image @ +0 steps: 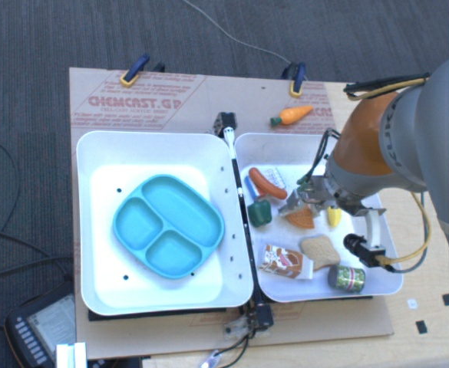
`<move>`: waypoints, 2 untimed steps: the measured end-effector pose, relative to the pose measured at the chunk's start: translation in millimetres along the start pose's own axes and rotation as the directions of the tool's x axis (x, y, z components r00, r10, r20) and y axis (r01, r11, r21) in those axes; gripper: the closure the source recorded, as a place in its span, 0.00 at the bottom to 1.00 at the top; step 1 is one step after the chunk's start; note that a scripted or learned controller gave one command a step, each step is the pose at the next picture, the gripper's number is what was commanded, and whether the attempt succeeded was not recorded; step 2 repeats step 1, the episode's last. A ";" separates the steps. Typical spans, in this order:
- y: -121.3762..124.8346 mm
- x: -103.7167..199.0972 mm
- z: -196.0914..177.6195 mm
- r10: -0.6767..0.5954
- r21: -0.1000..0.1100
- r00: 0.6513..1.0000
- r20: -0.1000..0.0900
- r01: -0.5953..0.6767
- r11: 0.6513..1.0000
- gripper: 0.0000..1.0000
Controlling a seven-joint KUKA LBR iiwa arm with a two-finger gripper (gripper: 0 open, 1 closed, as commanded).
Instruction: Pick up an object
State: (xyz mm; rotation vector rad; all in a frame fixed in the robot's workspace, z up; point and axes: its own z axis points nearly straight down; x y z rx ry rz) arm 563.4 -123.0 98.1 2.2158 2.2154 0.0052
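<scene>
Camera view: grey arm (385, 140) reaches over the right bin (389, 282); its gripper (310, 194), grip state unclear, hangs low above an orange wedge (301, 218) beside a sausage (266, 182). Left bin (86, 228) holds a blue divided plate (168, 225).

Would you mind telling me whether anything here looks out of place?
Yes: a toy carrot lies on the cardboard beyond the right bin, outside both bins, while the other small items sit inside that bin.
</scene>
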 end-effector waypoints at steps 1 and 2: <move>-72.7 55.0 -87.0 -0.002 0.010 1.000 -0.004 0.002 1.000 1.00; -72.7 55.0 -87.0 -0.002 0.010 1.000 -0.004 0.002 1.000 1.00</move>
